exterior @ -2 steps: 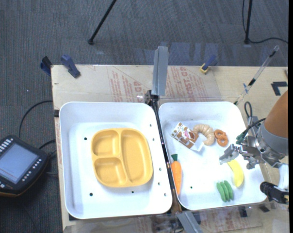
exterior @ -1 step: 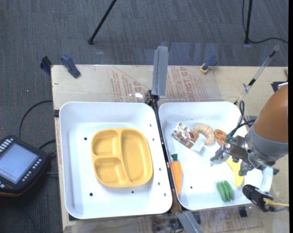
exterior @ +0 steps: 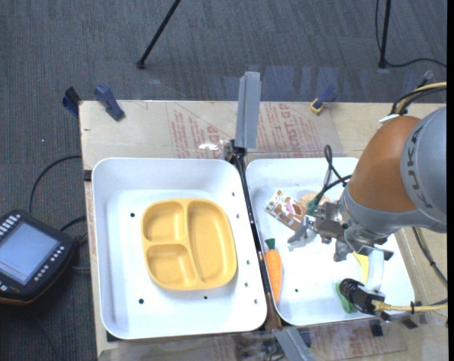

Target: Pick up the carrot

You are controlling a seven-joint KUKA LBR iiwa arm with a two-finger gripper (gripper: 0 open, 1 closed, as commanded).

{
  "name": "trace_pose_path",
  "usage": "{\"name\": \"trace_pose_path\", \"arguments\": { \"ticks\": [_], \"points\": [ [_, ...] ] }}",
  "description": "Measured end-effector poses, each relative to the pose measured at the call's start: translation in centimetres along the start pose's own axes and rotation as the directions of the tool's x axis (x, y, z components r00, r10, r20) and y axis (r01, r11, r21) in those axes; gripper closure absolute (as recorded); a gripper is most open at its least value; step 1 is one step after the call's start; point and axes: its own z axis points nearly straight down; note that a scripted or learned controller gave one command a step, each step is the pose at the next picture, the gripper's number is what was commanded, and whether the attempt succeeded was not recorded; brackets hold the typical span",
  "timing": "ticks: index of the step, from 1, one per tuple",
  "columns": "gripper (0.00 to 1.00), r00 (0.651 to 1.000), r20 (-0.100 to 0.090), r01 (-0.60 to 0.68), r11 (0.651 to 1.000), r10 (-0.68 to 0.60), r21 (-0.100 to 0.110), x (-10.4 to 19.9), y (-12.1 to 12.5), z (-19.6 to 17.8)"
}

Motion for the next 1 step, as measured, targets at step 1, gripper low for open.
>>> {"name": "trace_pose_path", "arguments": {
  "ticks": [1],
  "points": [
    [0.0,0.987,0.002,0.161,0.987,-0.161,-0.004,-4.9,-0.32,-6.36]
  ]
}}
